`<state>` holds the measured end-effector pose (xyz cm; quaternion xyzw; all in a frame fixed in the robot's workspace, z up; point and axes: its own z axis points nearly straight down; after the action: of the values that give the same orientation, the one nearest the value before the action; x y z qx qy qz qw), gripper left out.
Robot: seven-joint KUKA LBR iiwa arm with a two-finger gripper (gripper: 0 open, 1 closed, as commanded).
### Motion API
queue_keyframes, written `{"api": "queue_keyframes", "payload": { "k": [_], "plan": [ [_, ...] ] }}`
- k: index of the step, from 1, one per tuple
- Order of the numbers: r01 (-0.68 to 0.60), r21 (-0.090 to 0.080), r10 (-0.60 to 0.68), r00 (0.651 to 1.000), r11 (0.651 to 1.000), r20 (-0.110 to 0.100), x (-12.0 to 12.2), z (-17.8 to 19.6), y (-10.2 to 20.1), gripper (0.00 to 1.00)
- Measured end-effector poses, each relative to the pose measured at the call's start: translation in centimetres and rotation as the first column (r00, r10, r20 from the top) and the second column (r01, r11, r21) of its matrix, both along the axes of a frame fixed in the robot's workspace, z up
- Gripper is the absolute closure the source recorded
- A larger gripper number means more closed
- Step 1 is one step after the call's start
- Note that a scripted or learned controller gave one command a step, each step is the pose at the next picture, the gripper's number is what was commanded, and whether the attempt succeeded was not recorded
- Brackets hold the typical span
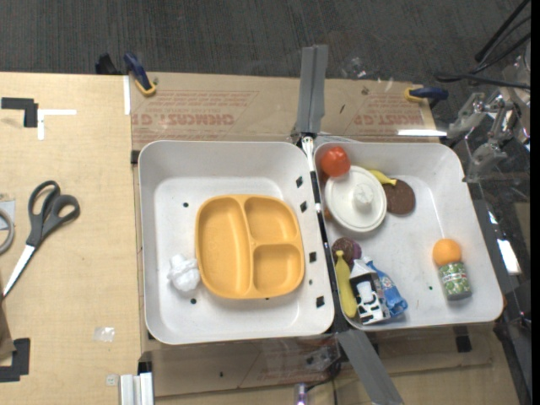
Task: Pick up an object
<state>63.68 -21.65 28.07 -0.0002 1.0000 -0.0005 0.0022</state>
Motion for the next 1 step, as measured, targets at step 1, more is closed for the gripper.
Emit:
{"api": "queue_keyframes", "payload": {
  "k": [1],
  "plan": [
    [0.06,0.0,-0.06,0.998,0.998,-0.001,-6.73,-13.92,-0.51,0.0]
  ]
}}
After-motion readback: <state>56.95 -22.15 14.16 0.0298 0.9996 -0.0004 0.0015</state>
